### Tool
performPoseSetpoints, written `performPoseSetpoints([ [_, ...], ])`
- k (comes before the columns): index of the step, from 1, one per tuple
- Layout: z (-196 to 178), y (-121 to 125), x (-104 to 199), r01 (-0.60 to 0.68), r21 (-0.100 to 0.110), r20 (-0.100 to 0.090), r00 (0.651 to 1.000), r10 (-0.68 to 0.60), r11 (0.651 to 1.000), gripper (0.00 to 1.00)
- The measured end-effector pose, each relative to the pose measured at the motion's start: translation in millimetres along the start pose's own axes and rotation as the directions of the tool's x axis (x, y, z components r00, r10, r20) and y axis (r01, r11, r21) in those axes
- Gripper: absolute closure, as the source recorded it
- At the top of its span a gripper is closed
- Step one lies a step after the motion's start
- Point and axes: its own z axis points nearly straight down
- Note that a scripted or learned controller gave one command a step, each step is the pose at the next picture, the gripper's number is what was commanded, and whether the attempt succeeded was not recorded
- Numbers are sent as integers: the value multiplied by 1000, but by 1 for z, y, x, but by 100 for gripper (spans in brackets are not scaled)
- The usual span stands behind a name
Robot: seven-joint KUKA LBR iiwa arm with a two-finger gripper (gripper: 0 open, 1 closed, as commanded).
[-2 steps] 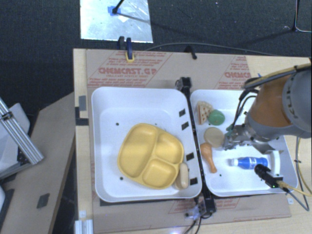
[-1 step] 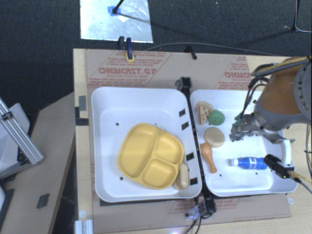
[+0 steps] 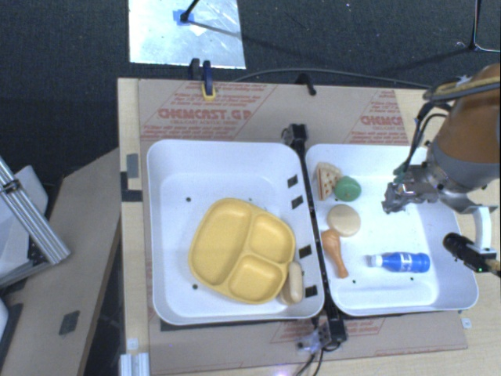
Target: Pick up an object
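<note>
- Near edge of left bin (image 3: 168, 178): yellow divided plate (image 3: 241, 249) lies flat, three compartments, tilted diagonally on the bin floor.
- Pale bread roll (image 3: 293, 282) just beside the plate's near right corner, touching or nearly touching it, close to the bin's right wall.
- Right bin (image 3: 454, 288), near side: blue bottle (image 3: 403, 262) with white cap lies on its side, cap pointing left, well apart from the near wall.
- Orange drumstick-shaped toy (image 3: 335, 252) lies left of the bottle, near the bin's left wall, slanted.
- Round beige item (image 3: 344, 220) sits just behind the drumstick's top end, touching or almost.
- Green ball (image 3: 347, 188) further back, just beside a tan wedge, maybe a sandwich or cracker (image 3: 325, 180), in the far left corner of the right bin.
- Gripper (image 3: 398, 197) hangs over the middle of the right bin toward its right side, nothing visible between its fingers; whether they are spread or together can't be told, too dark and small.
- Arm (image 3: 470, 143) comes in over the bin's right edge, orange band above the wrist.
- Far edge of the bench (image 3: 235, 108): blue and yellow clamp (image 3: 206, 79) on the cardboard sheet.
</note>
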Motion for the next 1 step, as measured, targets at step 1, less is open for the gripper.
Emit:
performPoseSetpoints([
  [1,-49,2,9,1,0,0,1000,-1,1000,100],
])
